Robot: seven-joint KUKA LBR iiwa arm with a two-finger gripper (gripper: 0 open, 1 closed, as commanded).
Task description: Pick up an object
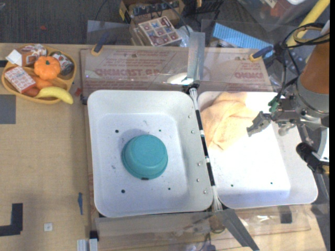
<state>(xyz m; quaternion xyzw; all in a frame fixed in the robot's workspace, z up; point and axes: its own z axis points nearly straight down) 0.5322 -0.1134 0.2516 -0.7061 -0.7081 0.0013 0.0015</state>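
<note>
A teal bowl (145,156) lies upside down in the middle of the left white bin (104,109). A pale cream cloth (224,120) is bunched in the far left corner of the right bin (261,182). My gripper (269,129) hangs over the right bin's far right part, just right of the cloth. Its two grey fingers (256,125) are spread apart, so it is open, and nothing sits between them.
A metal divider (201,140) separates the two bins. A clear plastic wall (178,69) runs behind them. At the far left, a bowl of toy fruit (39,77) rests on the bench. Cables and the arm's orange band (316,72) are at the right.
</note>
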